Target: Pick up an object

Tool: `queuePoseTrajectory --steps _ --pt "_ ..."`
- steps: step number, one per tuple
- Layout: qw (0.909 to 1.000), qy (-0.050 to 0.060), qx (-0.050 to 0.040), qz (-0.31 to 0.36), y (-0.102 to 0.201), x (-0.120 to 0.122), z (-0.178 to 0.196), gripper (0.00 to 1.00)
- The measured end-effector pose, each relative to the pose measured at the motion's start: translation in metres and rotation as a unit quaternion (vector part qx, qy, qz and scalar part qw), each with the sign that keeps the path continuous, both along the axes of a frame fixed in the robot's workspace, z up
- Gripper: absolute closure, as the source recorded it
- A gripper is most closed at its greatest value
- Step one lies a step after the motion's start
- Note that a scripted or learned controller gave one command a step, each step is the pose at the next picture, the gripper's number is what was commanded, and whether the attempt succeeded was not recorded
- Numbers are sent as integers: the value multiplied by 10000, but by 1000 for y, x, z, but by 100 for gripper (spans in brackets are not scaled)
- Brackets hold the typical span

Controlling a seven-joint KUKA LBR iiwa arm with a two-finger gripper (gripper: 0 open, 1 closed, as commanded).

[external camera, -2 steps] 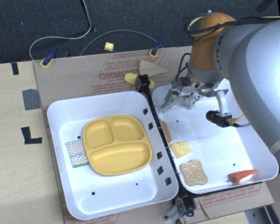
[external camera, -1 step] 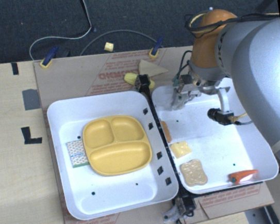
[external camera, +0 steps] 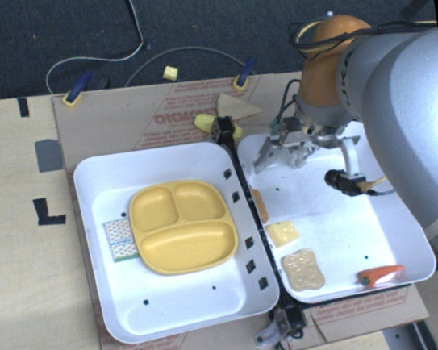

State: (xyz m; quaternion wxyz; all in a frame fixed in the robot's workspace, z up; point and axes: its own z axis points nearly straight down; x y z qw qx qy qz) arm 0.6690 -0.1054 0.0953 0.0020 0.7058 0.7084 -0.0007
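My arm (external camera: 404,102) is cut off by the right edge and hides the far right corner of the right bin (external camera: 390,226). My gripper (external camera: 284,148) looks too small to read. The yellow tray (external camera: 182,224) covers part of a patterned sponge (external camera: 119,239).

— What carries everything?
— A pale wooden bench (external camera: 20,265) with black marks, and a cardboard sheet (external camera: 169,112) lying flat on it.
— And on the cardboard?
— Two white bins side by side, touching: left bin (external camera: 108,309), right bin (external camera: 409,248). Blue-and-yellow clamps (external camera: 76,89) grip its far edge.
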Motion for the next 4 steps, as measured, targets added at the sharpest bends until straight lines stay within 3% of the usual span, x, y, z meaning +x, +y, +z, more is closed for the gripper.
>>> queuePoseTrajectory --steps 1,2,3,4 --pt "10000 16 -3 -13 9 -1 -10 0" --pt "10000 -12 8 -20 11 -56 -9 0" --pt "10000 -12 13 -3 1 2 -10 0" --pt "10000 -7 6 1 1 0 1 100"
